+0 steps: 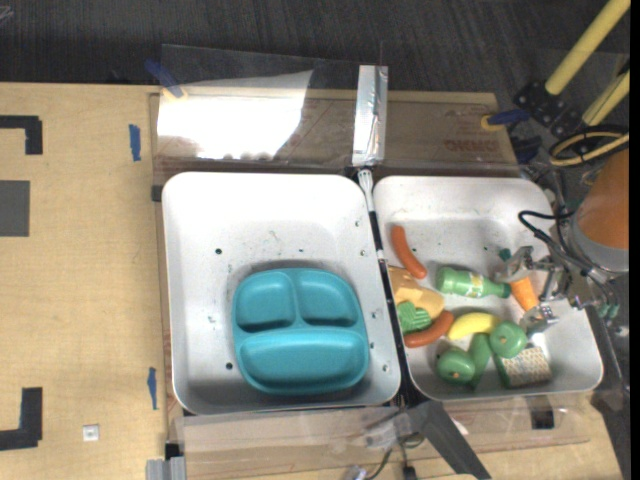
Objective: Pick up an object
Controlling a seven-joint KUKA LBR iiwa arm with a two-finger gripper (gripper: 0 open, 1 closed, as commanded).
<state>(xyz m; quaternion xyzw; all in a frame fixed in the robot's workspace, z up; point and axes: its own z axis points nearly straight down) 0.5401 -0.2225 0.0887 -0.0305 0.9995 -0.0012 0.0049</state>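
The arm enters from the right, its orange band (pixel 608 208) at the frame edge above the right bin (pixel 450 200). The gripper (pixel 540 298) sits low over the right side of that bin; cabling and fittings obscure it, so its opening and any contents cannot be determined.

An orange carrot-like piece (pixel 524 291) lies immediately beside the gripper, to its left. A green bottle (pixel 470 285) lies further left. A green round item (pixel 507 340) and a speckled block (pixel 524 367) lie just below the gripper. A yellow banana (pixel 470 325), a red sausage (pixel 407 251) and other toy food occupy the bin's left half.

The left bin (pixel 200 218) holds a teal compartment tray (pixel 298 329).
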